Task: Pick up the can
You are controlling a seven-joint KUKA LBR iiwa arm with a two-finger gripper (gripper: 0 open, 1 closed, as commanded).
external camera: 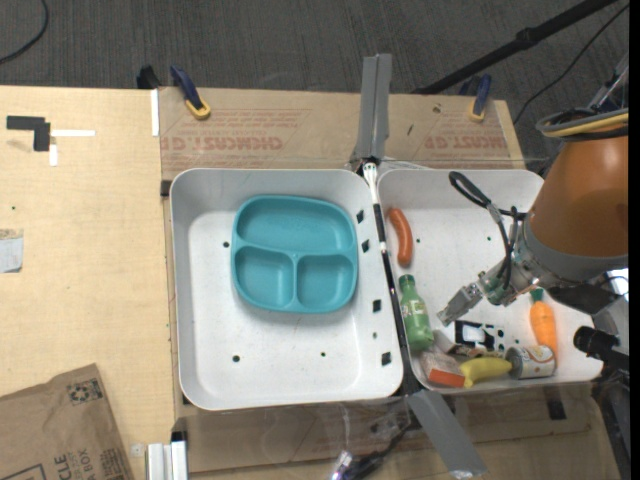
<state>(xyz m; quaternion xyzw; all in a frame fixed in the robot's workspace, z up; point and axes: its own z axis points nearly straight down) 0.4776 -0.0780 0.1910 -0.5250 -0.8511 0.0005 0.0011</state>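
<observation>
You have the arm (585, 203) reaching in over the right bin (440, 193), its orange band hanging above that bin's right edge. The gripper (455, 313) sits low over the middle of the right bin, pointing toward the near left. Its fingers stand a little apart with nothing between them, so it holds nothing.

The can (537, 362) lies on its side against the near edge of the right bin, toward the near right corner, with a pale label showing. It is near the gripper but not touching it.

Beside the can along the same near edge you see a yellow banana (485, 369), and just left of that a small orange-red piece (447, 377) in the near left corner. A green bottle (414, 311) lies along the left edge of the right bin, just left of the gripper. A red sausage (402, 235) lies farther back along that same edge. A carrot (542, 323) stands close to the right edge, just behind the can.

In the left bin (200, 298) a teal divided plate (295, 253) rests toward the far side.
</observation>
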